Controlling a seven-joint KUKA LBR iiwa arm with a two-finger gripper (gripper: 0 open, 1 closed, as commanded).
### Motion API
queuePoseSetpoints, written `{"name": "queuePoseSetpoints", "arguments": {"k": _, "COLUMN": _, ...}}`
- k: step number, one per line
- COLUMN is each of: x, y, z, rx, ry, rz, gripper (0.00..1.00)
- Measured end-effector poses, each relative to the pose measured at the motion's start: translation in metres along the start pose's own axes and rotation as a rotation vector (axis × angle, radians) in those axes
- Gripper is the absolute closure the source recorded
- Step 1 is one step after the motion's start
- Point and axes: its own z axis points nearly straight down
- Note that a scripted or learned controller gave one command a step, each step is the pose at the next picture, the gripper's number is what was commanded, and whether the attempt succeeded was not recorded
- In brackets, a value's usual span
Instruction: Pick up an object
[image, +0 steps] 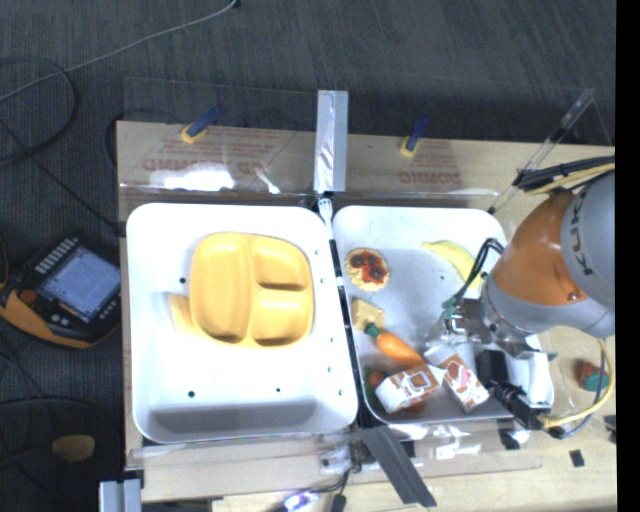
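Observation:
The right bin (412, 296) holds several toy foods: a small round pizza (367, 267), a banana (450, 256), an orange carrot (398, 347), a yellow wedge (360, 315) and two small cartons (410, 388) (463, 382). The grey arm with its orange band (535, 268) hangs over the bin's right side. My gripper (465, 330) sits low beneath the wrist, just above the right carton and right of the carrot. The wrist covers most of it. Nothing can be seen held.
A yellow divided plate (250, 287) lies in the left bin (140, 300). A metal divider strip (331, 140) stands between the bins at the back. Cables and a black bracket (520, 400) trail at the arm's lower right. A handheld pendant (70, 290) lies on the floor at left.

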Motion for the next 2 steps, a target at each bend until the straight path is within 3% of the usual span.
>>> {"name": "queuePoseSetpoints", "arguments": {"k": 1, "x": -0.0002, "y": -0.0011, "z": 0.0008, "rx": 0.004, "ry": 0.001, "rz": 0.001, "gripper": 0.00}}
{"name": "queuePoseSetpoints", "arguments": {"k": 2, "x": -0.0055, "y": -0.0102, "z": 0.0089, "rx": 0.004, "ry": 0.000, "rz": -0.035, "gripper": 0.00}}
